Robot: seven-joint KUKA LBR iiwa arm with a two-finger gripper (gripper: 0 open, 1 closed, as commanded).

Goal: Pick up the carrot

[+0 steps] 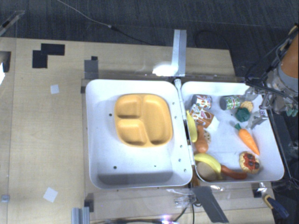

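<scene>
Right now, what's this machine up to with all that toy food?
A grey robot arm with an orange band reaches in from the right over the right-hand white bin. Its two-finger gripper hovers near the bin's upper right corner, just above the orange toy carrot, which lies loose on the bin floor, not gripped. Around it sit other toy foods, among them a yellow banana. The left-hand white bin holds a yellow divided plate.

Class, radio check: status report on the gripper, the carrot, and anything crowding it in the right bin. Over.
Gripper open, above right bin's far right side, holding nothing. Carrot lying loose, just below gripper. Green toy close by carrot's top end.
</scene>
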